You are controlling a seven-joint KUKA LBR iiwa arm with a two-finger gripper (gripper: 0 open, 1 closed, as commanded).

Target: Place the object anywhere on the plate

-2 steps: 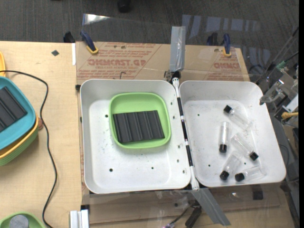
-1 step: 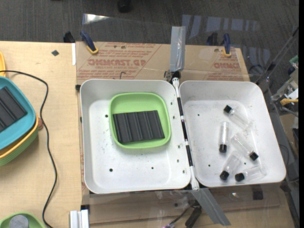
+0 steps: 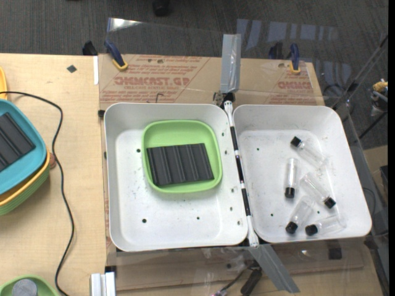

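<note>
— Since those clear vials lie loose in the right-hand bin, lower right of the frame, which would you go for?

— The one lying alone, centre of that bin — light, slick, likely to roll. Pinch it across the middle, not the black cap.

— And the green plate?

— Left bin, dark ridged mat on it. The pincer's state — I can't tell.
</note>
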